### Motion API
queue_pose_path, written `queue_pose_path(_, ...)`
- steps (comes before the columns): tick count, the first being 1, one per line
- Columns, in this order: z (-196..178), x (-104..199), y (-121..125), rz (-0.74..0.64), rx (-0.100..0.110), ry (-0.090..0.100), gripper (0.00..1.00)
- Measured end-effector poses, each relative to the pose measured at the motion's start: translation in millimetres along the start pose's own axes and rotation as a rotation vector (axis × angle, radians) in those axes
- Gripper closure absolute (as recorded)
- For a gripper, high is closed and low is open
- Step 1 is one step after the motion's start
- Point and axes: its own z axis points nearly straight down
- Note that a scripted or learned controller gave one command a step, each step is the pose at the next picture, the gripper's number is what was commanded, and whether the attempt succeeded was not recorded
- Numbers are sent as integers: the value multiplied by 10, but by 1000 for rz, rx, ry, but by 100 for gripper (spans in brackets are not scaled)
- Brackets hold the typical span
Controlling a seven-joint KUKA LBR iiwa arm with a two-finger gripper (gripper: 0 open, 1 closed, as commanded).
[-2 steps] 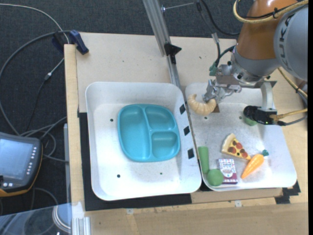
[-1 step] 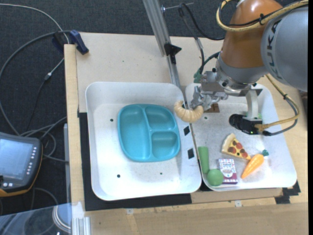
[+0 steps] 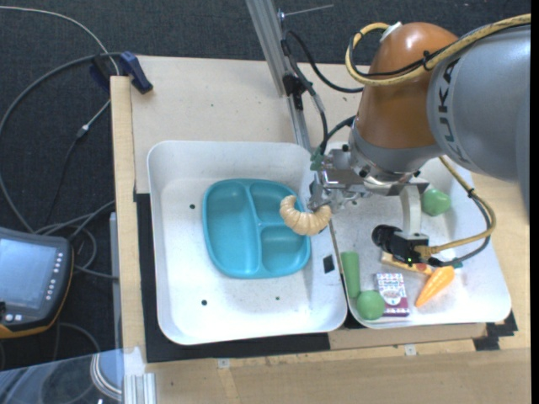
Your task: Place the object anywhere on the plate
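A blue divided plate lies in the left bin. A tan, curved croissant-like toy hangs over the plate's right rim. My gripper is directly above the toy's right end, and that end sits between the fingers. The gripper is shut on it. The arm's orange band and grey wrist hide the back of the right bin.
The right bin holds a green ball, an orange carrot, a green cylinder, a second green ball and a small printed packet. A small black piece lies in the left bin beside the plate.
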Motion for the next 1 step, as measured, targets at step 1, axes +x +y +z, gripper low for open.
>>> queue_pose_path(1,90,438,-362,-1,1,1,100)
